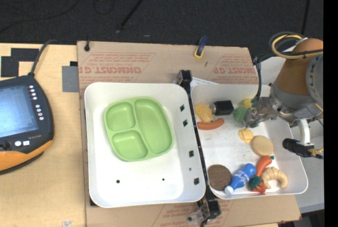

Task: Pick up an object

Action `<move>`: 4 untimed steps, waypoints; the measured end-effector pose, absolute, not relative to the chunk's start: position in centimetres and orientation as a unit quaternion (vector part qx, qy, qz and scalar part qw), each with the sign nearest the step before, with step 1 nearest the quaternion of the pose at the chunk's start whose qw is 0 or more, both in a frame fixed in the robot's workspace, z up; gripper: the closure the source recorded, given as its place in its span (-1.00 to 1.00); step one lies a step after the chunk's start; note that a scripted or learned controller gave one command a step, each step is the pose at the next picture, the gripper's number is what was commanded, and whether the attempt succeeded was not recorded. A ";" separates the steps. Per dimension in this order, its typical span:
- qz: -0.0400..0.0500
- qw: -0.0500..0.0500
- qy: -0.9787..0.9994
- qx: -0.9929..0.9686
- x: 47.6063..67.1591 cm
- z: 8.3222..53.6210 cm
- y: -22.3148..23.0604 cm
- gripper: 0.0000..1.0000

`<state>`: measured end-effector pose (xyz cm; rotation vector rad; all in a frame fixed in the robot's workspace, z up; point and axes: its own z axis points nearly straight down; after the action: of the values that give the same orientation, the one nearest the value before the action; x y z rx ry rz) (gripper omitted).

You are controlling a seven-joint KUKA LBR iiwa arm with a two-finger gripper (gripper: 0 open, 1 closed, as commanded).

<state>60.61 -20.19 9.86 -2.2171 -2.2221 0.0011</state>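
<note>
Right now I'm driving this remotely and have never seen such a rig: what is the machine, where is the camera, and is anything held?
One fixed camera looks down at a slant. The grey arm with an orange band reaches in from the right; its gripper hangs over the right bin, near a green toy. I see nothing between its fingers. That bin holds toy food: a corn cob, a sausage, a brown cookie, a blue bottle and a croissant. The left bin holds a green divided plate.
</note>
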 end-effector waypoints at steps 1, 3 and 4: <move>-0.001 -0.002 -0.707 -0.708 60.5 16.2 -20.5 1.00; 0.000 0.000 -0.708 -0.707 61.5 22.9 -21.3 1.00; 0.000 0.002 -0.708 -0.706 59.1 23.8 -17.0 1.00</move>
<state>59.14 -17.01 23.79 -2.2154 -2.2220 0.0005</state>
